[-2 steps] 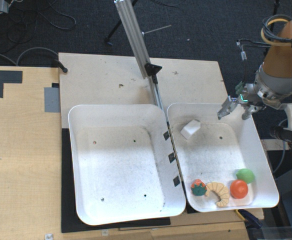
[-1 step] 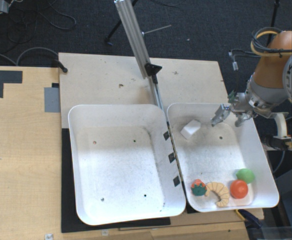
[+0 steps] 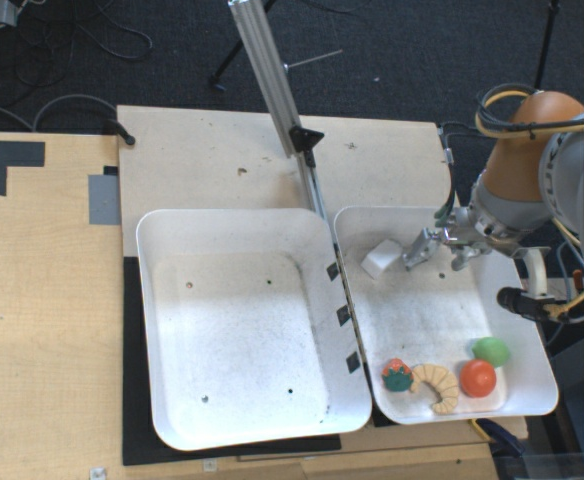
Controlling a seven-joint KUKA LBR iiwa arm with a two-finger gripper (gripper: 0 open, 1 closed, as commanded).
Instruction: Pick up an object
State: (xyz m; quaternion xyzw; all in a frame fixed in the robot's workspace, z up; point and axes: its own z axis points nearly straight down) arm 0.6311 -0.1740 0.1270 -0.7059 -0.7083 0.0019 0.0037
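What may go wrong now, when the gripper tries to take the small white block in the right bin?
1. The gripper sits beside the white block, not over it, so closing might push it away instead of gripping it.
2. The block lies near the right bin's left wall, so a nudge could wedge it there.
3. White block on white bin gives poor contrast, so a pick aimed by camera might miss.

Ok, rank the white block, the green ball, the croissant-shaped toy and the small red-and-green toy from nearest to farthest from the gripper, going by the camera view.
From the gripper:
1. White block, just to its left in the right bin's upper part.
2. Green ball, lower right, near the bin's front.
3. Croissant-shaped toy and small red-and-green toy, at the front edge; too close to call.
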